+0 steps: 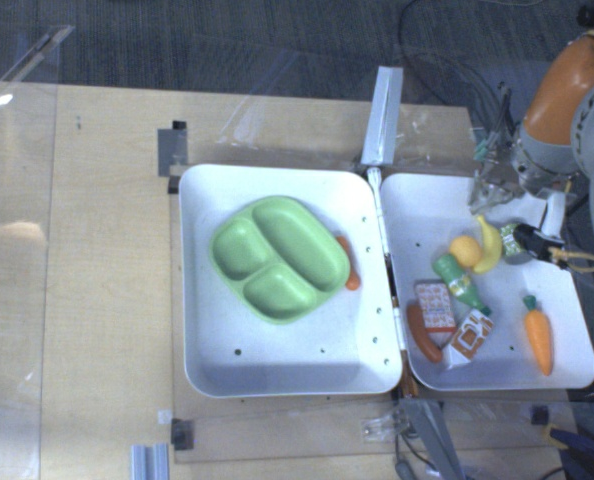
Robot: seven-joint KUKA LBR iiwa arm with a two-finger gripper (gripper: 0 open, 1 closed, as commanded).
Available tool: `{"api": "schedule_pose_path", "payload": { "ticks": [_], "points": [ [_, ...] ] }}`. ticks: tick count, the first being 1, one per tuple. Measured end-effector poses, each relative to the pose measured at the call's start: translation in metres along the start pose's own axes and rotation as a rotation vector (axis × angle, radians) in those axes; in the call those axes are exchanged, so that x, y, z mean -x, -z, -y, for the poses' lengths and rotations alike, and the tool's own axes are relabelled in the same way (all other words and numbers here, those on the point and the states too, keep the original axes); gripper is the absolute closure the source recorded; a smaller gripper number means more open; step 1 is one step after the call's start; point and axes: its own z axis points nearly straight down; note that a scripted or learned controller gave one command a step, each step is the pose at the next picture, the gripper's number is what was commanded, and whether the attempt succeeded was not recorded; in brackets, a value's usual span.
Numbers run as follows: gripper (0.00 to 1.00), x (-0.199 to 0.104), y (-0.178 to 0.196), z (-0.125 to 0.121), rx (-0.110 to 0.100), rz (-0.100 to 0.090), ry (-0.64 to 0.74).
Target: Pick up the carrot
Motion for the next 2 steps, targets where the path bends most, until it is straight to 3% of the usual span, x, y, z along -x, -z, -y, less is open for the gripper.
{"api": "schedule_pose_path", "payload": {
  "ticks": [1,2],
  "points": [
    [1.00,0.0074,-0.0276,0.0054,-0.010,-0.003,-0.083],
    [1.00,0.0047,-0.0182,0.0035,-0.007,-0.002,-0.075]
  ]
}}
